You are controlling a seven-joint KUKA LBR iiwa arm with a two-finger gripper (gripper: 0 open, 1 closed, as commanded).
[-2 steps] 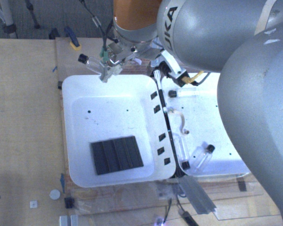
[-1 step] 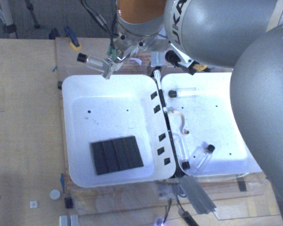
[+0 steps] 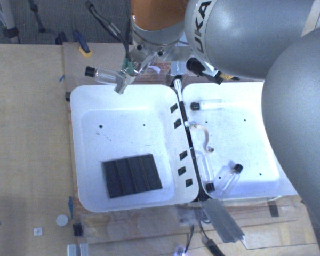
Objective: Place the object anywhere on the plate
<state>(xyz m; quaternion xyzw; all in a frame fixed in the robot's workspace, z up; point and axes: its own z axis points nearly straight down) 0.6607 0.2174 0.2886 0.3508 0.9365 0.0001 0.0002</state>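
At the far edge of the left bin point(image 3: 80, 143), just over its rim, a clear vial point(image 3: 100, 74) with a black cap lies with its long axis along that edge, the cap toward the worktop's left edge. Its uncapped end meets the jaws, which hang from the arm point(image 3: 245, 31) a little nearer the bins' shared wall. We cannot tell whether the jaws are clamped on it or merely beside it (their tips blur into the glass).

The plate point(image 3: 132, 175), a dark ribbed rectangle, sits flat toward the near edge of the same bin, well apart from the vial. We judge that the coming move turns on this: the plate lies straight toward the near edge from the jaws. A few more vials point(image 3: 226, 177) rest in the right bin point(image 3: 256, 137).
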